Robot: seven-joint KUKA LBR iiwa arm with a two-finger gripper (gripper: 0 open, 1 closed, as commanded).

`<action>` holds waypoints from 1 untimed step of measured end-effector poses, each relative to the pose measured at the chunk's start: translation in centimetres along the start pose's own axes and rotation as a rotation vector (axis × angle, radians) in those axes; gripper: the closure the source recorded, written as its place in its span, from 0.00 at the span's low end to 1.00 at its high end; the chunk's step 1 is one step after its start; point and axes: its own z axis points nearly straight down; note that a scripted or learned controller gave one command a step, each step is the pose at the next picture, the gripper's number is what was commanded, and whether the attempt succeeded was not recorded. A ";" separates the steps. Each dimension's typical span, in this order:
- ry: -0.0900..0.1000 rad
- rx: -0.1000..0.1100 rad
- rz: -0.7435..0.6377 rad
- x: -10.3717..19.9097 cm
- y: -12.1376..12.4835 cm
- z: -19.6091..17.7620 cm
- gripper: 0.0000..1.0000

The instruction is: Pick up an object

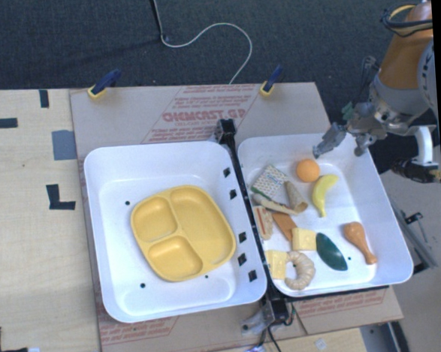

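Above the right bin's (pixel 384 198) far corner, hand (pixel 344 142) spread wide, holding nothing.

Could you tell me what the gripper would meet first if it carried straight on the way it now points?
Probably the orange ball: the gripper points down-left toward it, over the right bin. Depth is unclear.

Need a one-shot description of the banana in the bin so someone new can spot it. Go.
Start at the right white bin, the one crowded with toy food. In its upper part, just below and right of the orange ball, lies the banana. It is the bin's lone bright yellow curved piece; the yellow cheese wedge lower down is flat and angular.
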 end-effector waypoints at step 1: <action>0.000 0.005 -0.001 0.3 -1.0 5.8 0.00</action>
